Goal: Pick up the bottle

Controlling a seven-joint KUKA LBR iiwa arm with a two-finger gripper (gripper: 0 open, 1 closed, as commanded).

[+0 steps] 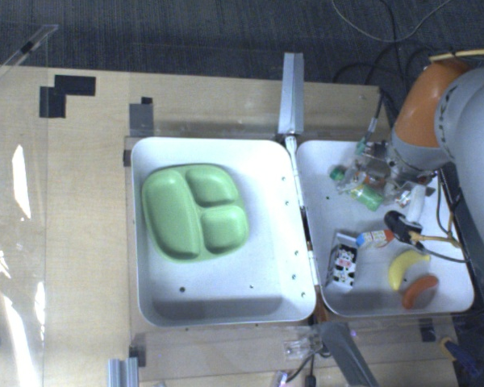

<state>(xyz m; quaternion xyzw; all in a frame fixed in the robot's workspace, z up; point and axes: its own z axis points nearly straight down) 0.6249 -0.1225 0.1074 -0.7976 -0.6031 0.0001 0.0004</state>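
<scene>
Pale wooden bench (73,240), two white bins on it. Near edge of the right bin (387,303): yellow banana (401,268) and orange-red round fruit (419,290). Farther back lies the clear bottle with green cap (361,185), touching the gripper (377,172). Honestly can't tell its grip state. I'd squeeze across the middle, since round plastic probably slips. Left bin holds a green divided tray (195,210).

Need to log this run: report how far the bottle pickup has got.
Done: the gripper has reached the right bin and sits at the bottle, clear with a green end. In hand: the grasp, though I cannot tell whether it has closed. Left: the lift; the bottle lies on the bin floor.
</scene>
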